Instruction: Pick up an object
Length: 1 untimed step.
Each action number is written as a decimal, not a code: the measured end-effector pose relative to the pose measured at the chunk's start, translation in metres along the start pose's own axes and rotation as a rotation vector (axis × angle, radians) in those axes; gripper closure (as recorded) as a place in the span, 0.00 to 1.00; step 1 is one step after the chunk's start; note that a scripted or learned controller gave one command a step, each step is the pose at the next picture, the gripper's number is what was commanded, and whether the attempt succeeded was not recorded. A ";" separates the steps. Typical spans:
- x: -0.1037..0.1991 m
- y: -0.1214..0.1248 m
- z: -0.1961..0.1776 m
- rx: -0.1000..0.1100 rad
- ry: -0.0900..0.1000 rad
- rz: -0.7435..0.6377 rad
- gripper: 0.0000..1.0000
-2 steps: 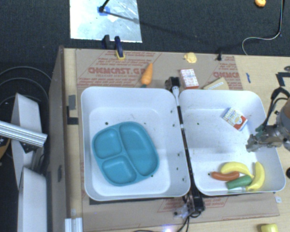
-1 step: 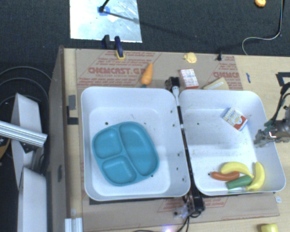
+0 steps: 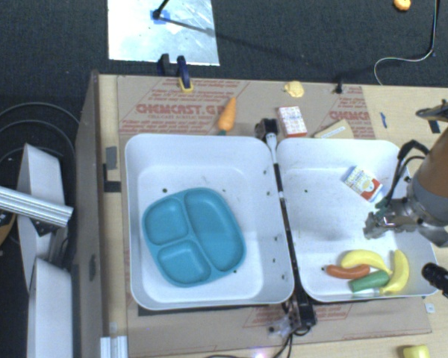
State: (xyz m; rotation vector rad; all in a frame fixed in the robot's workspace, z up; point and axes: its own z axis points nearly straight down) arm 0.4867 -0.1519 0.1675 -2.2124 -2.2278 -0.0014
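The right bin holds a small white carton with blue and red print near its far right side. At its front lie two yellow bananas, a red-orange sausage-shaped toy and a green vegetable toy, bunched together. My gripper hangs at the right side of this bin, above and just behind the bananas and in front of the carton. Nothing shows between its fingers.
The left bin holds a blue divided plate. On the cardboard behind the bins lie an orange carrot toy, a small red-and-white box and a yellow piece. A blue clamp stands at the bench's back edge.
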 end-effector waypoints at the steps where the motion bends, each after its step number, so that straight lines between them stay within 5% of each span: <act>1: -0.019 -0.001 0.017 0.000 -0.003 0.007 1.00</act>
